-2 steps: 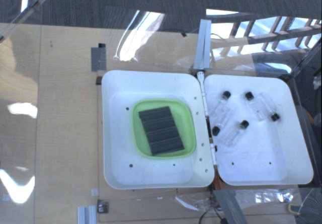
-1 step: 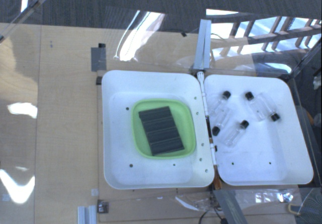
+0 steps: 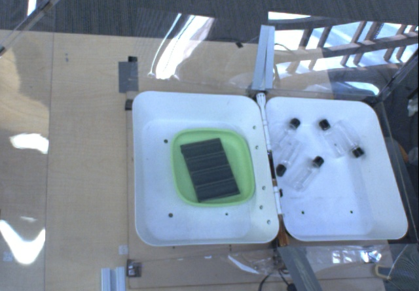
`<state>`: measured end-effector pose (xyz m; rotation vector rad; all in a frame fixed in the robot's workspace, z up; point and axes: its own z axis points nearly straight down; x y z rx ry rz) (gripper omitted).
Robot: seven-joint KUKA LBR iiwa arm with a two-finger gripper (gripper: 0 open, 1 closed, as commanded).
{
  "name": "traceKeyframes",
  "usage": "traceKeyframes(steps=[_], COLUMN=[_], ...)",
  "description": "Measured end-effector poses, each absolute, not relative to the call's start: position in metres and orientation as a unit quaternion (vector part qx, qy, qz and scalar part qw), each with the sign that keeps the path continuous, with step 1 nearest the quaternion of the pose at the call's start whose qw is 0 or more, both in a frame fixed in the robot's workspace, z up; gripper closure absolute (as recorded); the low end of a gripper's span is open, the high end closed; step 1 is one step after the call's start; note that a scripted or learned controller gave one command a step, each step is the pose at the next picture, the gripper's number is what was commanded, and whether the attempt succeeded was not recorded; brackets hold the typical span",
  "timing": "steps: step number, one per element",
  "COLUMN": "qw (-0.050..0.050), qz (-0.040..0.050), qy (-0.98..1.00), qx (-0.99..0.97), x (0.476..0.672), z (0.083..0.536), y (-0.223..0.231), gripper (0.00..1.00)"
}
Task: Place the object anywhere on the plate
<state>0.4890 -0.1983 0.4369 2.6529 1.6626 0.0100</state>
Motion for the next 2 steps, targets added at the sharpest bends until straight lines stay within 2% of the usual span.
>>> traceKeyframes(steps=[2], qw=[0.005], qz=[0.0032], qy=[0.531], qx=[0.847], x=[0.4890], z=[0.4369], y=[-0.1983], gripper=[0.00])
